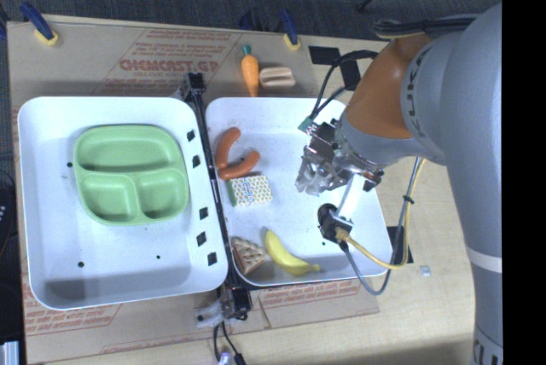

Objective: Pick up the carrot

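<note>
Carrot: the carrot point(249, 72) is lying outside both bins, on the cardboard sheet point(153, 56) just past the far rim of the right bin point(281, 112), green top pointing away; a judgement only, but lying beyond the rim is putting it off the arm's usual working floor.

Neighbour: a small tan bread-like toy point(276, 78) is sitting just to the carrot's right, near enough to be crowding a grasp from that side.

Gripper: the gripper point(314, 177) is hanging over the right bin's middle, well apart from the carrot, with nothing showing between its fingers; how far open they are standing cannot be told from this slant.

Arm: the grey arm point(444, 99), orange band point(380, 95) above the wrist, is reaching in from the right, cables looping down toward the near rim.

Right bin: two sausages point(230, 154) are lying near the left wall, a speckled sponge block point(250, 190) just beside them, a banana point(288, 255) and a sandwich wedge point(248, 254) at the near edge.

Left bin: the left bin point(51, 252) is holding a green divided tray point(132, 172), sitting flat toward its far half.

Surface: cardboard is covering the bench under both bins, pinned by blue clamps point(38, 22) along the far edge.

Room: dark carpet is running beyond the bench.

Next move: the gripper is probably needing to travel far and left, over the rim.
</note>
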Available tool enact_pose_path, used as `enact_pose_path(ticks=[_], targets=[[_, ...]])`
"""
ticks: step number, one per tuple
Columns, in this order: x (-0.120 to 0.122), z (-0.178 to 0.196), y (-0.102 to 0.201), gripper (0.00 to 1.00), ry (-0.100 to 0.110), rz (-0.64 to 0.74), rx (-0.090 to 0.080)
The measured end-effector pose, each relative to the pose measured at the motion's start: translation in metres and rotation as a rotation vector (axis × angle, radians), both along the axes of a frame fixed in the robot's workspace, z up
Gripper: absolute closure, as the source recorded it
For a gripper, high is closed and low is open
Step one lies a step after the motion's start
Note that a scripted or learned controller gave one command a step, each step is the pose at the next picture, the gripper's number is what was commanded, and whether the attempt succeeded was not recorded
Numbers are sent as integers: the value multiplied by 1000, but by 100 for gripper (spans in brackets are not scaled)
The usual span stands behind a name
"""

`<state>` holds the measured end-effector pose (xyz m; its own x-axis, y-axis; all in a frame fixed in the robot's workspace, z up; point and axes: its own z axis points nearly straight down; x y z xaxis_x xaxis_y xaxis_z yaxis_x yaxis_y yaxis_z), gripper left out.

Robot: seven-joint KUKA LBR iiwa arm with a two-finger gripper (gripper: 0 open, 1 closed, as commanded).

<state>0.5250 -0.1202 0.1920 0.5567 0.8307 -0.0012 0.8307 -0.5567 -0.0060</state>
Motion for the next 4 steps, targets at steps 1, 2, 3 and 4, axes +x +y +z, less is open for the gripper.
enact_pose_path(ticks=[1,2,3,4], targets=[[-20,35,-66,100,-4,187,-1],[-41,135,-68,100,-4,34,-2],[-49,-16,-5,100,-2,556,2],[-49,-40,-81,100,-4,600,0]])
